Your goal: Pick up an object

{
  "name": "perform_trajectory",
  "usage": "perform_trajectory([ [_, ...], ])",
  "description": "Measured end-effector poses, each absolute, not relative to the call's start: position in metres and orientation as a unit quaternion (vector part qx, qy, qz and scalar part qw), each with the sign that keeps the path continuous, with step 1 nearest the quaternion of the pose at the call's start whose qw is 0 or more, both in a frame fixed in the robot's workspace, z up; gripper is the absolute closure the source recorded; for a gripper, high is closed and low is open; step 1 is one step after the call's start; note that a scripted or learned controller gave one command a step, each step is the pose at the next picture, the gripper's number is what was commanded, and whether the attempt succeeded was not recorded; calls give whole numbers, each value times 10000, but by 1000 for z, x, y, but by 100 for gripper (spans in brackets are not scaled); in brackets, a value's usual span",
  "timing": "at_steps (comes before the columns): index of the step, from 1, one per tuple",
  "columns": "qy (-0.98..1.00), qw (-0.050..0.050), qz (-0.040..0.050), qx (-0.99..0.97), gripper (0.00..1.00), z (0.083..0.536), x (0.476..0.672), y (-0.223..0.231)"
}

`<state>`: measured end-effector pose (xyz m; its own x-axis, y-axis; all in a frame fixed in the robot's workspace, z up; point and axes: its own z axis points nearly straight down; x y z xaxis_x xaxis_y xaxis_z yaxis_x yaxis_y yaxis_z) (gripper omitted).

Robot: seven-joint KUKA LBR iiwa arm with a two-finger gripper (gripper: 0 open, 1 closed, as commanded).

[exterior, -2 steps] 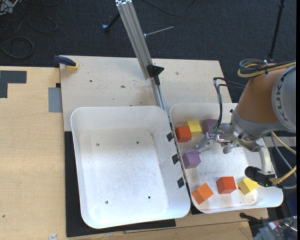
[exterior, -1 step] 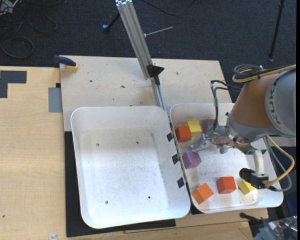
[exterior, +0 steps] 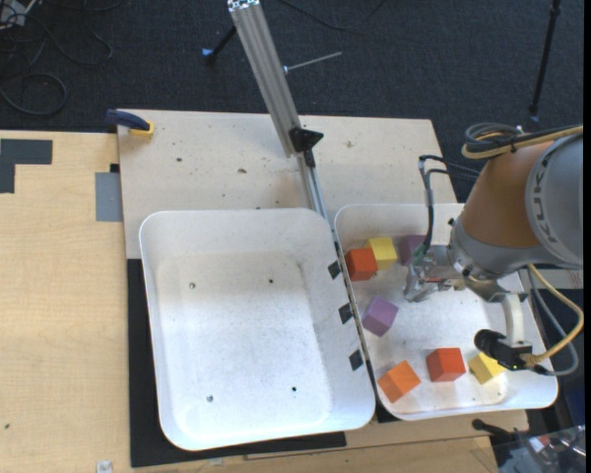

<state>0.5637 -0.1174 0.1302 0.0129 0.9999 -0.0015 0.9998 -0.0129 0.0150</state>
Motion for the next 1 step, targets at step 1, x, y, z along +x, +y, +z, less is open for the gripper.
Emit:
perform_trajectory([
  [1,7074,3,3,7068,100,175,569,-114],
])
